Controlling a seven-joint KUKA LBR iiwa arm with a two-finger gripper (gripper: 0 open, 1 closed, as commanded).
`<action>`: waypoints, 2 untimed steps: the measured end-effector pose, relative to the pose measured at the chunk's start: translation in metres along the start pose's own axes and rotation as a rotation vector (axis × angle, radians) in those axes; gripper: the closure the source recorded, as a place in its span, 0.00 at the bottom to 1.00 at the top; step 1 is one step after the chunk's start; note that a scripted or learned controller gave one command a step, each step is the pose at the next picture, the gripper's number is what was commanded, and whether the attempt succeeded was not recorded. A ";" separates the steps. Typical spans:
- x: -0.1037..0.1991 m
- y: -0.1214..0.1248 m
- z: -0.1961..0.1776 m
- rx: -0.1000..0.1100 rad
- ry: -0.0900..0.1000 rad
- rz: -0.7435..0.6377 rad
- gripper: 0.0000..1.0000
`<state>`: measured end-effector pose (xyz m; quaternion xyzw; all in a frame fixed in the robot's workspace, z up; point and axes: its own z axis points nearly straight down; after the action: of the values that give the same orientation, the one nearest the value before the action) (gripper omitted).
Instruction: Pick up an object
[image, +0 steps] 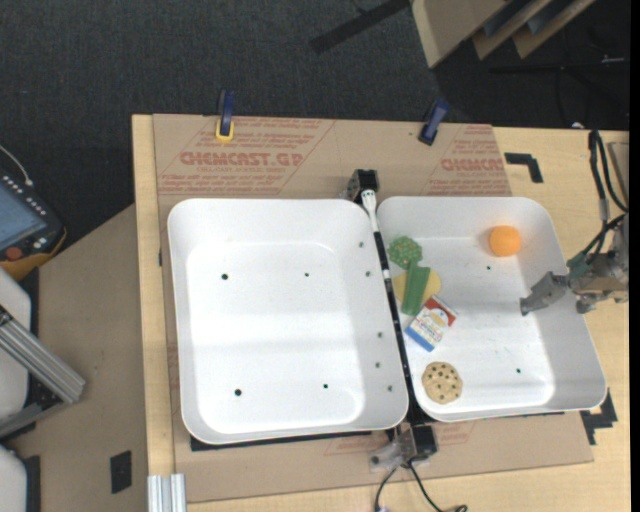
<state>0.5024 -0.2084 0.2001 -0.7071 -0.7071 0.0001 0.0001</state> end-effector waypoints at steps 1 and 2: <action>0.000 0.001 -0.011 -0.003 -0.002 -0.001 1.00; 0.083 -0.022 -0.071 -0.007 0.002 -0.009 1.00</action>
<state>0.4803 -0.1250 0.2707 -0.7038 -0.7104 -0.0029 -0.0018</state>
